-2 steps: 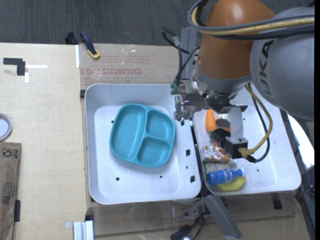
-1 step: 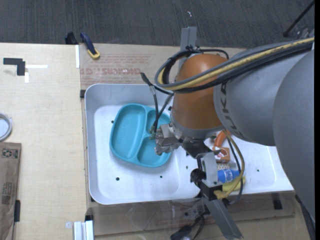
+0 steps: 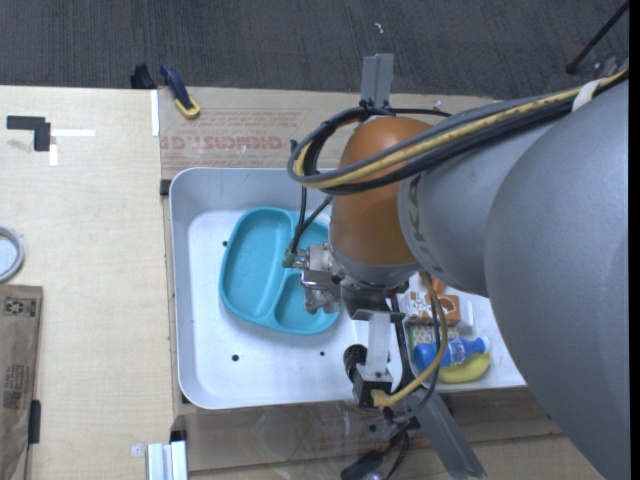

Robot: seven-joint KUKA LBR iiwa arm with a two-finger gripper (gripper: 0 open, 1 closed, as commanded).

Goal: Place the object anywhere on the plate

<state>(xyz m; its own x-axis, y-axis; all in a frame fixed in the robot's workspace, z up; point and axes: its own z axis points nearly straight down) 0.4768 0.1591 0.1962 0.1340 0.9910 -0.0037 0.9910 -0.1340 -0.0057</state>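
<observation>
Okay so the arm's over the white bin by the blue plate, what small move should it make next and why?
Probably lift slightly to reveal what's underneath. The gripper hangs over the blue plate's right edge, its fingers hidden by the wrist, while loose items lie to the right.

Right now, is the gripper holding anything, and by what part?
Cannot tell. The gripper hangs over the right edge of the blue plate, and the orange wrist band hides what lies beneath it. No object shows between its tips.

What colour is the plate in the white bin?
Light blue, a turquoise shade; the plate shows clearly in the camera view.
</observation>
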